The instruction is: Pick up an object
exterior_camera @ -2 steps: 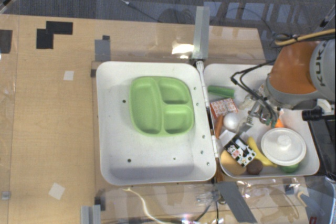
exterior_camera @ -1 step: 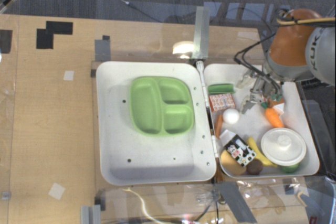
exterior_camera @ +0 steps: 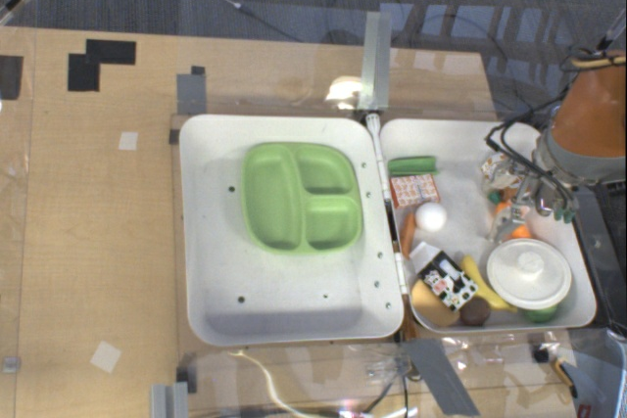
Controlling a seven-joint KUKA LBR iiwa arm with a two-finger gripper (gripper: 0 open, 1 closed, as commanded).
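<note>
The pincer (exterior_camera: 514, 203) hangs over the far right part of the right bin (exterior_camera: 588, 303), and whether it is apart or together cannot be told. No writing can be read; a small flat card (exterior_camera: 412, 188) to the pincer's left has rows of tiny red marks too small to make out. Just past that card lies a green bar (exterior_camera: 412, 165). A smooth white ball (exterior_camera: 430, 216) sits left of the pincer. A round white bowl (exterior_camera: 529, 273) with a knob in its middle rests just below the pincer. Further down and left are a black-and-white spotted block (exterior_camera: 447, 278), a yellow banana (exterior_camera: 484, 281) and a dark brown round thing (exterior_camera: 475, 311). Well to the left, the left bin (exterior_camera: 211, 210) holds a green plastic tray (exterior_camera: 299, 197) with three parts. Both bins sit on a wooden table (exterior_camera: 88, 240).
</note>
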